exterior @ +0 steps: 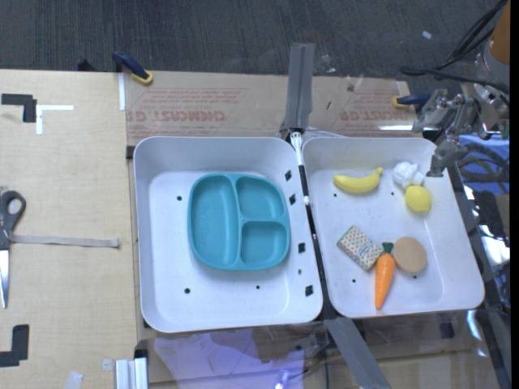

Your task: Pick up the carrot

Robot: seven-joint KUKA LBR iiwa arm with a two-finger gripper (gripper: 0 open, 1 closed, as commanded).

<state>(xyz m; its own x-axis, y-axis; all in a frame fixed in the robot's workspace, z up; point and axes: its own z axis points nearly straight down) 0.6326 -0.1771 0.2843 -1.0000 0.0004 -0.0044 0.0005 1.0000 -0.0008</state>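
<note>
The orange carrot [383,279] with its green top lies in the right bin [458,294], near the front, pointing toward the front rim. Its top end touches a tan round piece [411,256] on its right. My gripper [442,140] hangs over the bin's far right corner, well behind the carrot and away from it. Nothing shows in it.
The right bin also holds a banana [358,181], a lemon [418,198], a white lump [405,173] and a patterned block [359,246] just left of the carrot. A teal divided plate [239,220] sits in the left bin [154,241]. Scissors [8,217] lie on the bench at far left.
</note>
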